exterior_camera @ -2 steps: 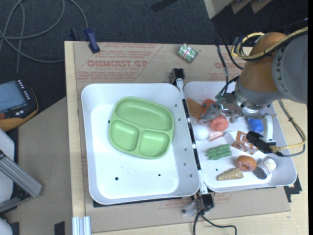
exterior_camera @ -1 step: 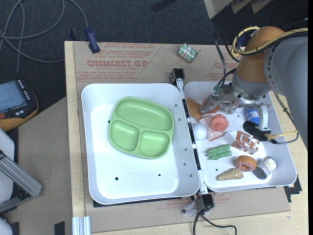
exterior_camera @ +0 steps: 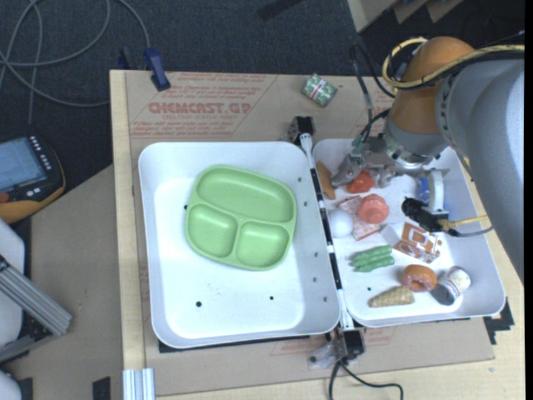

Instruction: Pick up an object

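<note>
Camera view showed the gripper [exterior_camera: 360, 167] low over a red toy [exterior_camera: 361, 182] near the right bin's [exterior_camera: 491, 294] far edge; finger spacing was unclear. It looked light, hard plastic, best pinched across its middle.

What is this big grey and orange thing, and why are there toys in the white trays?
That is a robot arm reaching in from the right. One camera looks down on it from above. Two white trays sit side by side on the bench. The left tray has a green divided plate. The right tray has toy food: a green pea pod, a doughnut, an ice-cream cone and others. The arm's gripper is low over a red toy, trying to pick something up. I can't tell whether it holds anything.
</note>
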{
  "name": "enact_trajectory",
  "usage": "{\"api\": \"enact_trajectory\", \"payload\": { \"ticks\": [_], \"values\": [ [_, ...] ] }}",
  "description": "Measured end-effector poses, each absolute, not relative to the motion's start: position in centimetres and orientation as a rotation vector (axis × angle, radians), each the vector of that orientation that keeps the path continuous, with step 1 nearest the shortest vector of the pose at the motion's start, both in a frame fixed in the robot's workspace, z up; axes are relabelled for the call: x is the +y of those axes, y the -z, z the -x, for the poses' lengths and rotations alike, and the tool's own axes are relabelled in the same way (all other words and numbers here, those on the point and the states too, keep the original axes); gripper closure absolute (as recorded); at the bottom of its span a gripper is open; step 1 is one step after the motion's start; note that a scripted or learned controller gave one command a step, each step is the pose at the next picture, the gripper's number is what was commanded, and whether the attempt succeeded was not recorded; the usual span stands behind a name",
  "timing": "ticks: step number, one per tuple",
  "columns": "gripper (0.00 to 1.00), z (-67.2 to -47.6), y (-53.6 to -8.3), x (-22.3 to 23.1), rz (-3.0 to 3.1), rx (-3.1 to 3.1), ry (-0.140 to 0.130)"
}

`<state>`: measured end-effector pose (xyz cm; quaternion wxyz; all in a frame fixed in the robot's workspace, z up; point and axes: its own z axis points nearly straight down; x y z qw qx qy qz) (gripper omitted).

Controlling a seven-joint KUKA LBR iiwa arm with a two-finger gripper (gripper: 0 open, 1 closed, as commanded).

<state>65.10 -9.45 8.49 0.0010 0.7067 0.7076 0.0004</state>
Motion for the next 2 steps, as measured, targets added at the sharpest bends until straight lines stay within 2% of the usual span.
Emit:
{"api": "enact_trajectory", "payload": {
  "ticks": [1, 2],
  "values": [
    [1.00, -65.2, -9.5, -9.4, -2.216, 2.221, -0.004],
    [1.00, -57.9, -22.0, -0.3, -2.218, 2.223, -0.004]
  ]
}}
